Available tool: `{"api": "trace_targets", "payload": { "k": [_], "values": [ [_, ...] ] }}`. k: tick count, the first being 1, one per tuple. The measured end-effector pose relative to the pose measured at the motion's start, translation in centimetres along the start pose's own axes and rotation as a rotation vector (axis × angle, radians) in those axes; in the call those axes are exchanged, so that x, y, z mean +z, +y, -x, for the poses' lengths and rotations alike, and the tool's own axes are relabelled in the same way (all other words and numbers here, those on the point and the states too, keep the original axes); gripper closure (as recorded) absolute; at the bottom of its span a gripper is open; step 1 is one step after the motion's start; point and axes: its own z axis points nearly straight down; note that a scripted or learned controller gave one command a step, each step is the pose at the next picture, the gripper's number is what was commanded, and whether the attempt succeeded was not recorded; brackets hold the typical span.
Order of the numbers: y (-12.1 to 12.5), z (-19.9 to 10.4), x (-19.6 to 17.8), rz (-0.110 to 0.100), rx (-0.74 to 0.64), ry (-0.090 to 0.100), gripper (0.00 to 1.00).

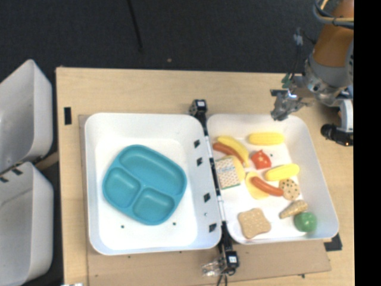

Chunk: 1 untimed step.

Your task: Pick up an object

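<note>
Toy foods (262, 159) lie in the right bin (318, 159); pincer (281, 113) above its rim, grip unreadable.

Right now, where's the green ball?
The green ball sits in the right bin, at its near right corner, touching the tan wedge just above it and right of the toast slice.

We see the grey arm (333, 46) reaching in from the right, orange band above its wrist. Our gripper (284, 109) hangs low, pointing down.
</note>
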Motion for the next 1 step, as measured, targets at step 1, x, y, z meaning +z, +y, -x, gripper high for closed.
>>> {"api": "trace_targets", "payload": {
  "k": [1],
  "values": [
    [-1.30, -5.48, -0.56, -0.005, 0.000, 0.002, 1.00]
  ]
}}
